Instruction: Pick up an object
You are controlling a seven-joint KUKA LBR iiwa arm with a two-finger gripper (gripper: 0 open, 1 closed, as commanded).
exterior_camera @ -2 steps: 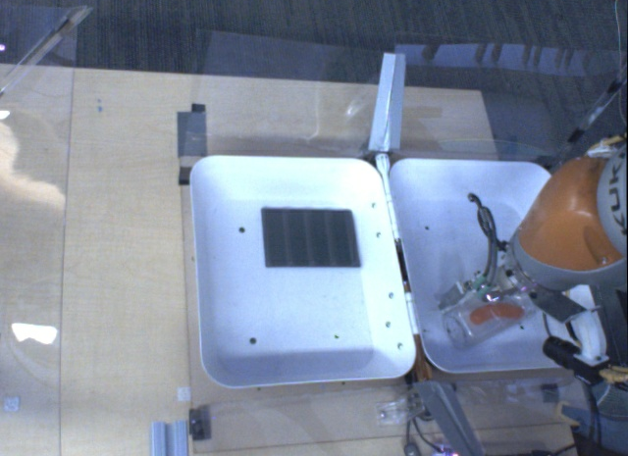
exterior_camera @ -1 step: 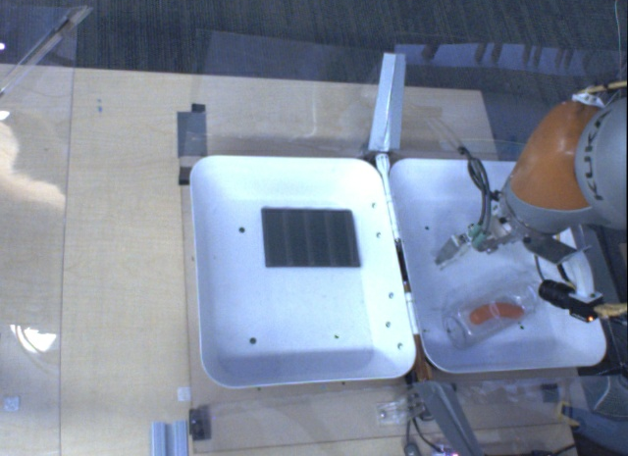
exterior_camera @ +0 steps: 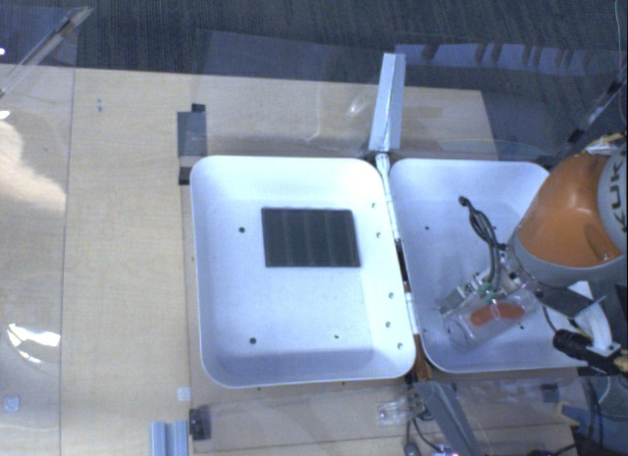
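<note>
Object: a small reddish-orange item, partly hidden under the gripper, its shape too blurred to make out.
Object location: in the right shallow white bin, in its lower half, toward the arm's side.
Arm: the grey arm with the orange band reaches in from the right and bends down over the right bin.
Gripper: the two-finger gripper sits low, directly over the reddish item.
Jaws: cannot tell how far apart they stand, nor whether they grasp anything.
Left bin: the left shallow white bin holds a flat dark ribbed rectangular pad near its centre.
</note>
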